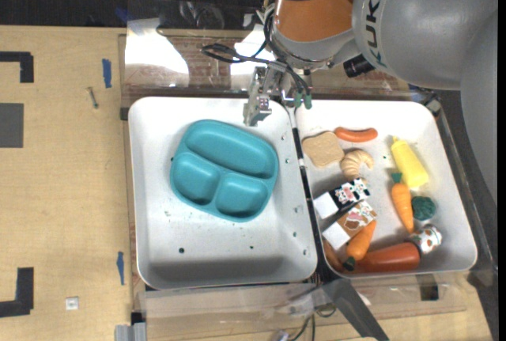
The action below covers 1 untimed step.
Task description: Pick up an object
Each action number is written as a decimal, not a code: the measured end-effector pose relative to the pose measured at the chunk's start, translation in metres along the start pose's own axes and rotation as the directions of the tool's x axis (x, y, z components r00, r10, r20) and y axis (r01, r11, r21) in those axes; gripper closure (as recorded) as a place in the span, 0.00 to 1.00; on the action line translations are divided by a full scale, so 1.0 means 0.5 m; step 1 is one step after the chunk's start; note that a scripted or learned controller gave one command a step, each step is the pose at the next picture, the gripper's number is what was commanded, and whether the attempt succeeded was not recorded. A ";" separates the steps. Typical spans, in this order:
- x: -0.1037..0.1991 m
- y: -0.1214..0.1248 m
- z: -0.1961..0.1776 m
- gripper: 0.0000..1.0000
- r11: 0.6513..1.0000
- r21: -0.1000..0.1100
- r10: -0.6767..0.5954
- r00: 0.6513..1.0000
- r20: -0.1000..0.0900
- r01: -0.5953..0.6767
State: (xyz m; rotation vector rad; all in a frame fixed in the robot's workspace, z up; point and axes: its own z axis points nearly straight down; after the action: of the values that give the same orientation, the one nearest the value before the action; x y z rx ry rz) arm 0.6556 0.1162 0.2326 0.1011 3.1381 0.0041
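My gripper [277, 104] hangs over the back rim where the two bins meet, open, with nothing between its fingers [254, 106]. In the left bin [150, 197] lies a teal divided plate [221, 169], just in front of and to the left of the gripper. The right bin [455, 221] holds toy food: a bread slice [320, 148] and a sausage [356, 134] nearest the gripper, then a shell-shaped pastry [356, 163], a yellow corn piece [409, 161], a carrot [403, 205] and two small printed cartons [348, 193].
At the right bin's front lie a second carrot [362, 240], a long red piece [387, 256] and a small white-and-brown toy [428, 238]. The arm's grey body [435, 15] covers the back right. Wooden bench [55, 173] stretches to the left.
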 end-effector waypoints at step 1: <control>0.016 0.075 0.043 1.00 0.998 0.001 0.060 0.998 -0.001 -0.060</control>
State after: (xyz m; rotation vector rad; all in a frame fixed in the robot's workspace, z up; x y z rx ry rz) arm 0.6502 0.1542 0.2110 0.1946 3.1353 0.0033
